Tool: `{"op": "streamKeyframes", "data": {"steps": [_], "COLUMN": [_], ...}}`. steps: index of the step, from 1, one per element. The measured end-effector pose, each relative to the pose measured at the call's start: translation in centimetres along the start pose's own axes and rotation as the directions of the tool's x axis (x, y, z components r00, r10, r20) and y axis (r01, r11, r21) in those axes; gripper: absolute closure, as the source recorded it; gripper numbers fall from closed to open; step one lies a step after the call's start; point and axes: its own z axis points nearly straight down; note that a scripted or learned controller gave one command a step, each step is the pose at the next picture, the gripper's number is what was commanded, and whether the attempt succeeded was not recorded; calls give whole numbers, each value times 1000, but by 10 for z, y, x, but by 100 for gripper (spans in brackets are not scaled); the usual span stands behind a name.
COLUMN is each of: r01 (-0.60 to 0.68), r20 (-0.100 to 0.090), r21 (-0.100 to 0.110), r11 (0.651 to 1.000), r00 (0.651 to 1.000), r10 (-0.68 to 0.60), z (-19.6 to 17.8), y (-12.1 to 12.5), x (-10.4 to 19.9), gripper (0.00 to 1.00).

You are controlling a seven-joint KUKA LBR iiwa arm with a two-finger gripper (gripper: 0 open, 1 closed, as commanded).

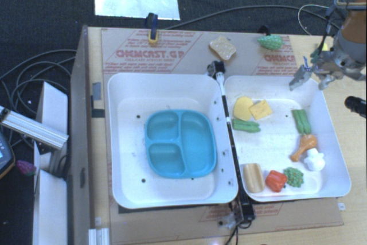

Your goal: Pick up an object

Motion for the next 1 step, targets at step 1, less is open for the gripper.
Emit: {"op": "streamKeyframes", "data": {"steps": [1], "r01": [-2], "r20": [-1], "r21": [2], "r11": [1000], "r00": [1000], "r10": [2], "z": [62], "y": [-53], "x": [29], "gripper": [0]}}
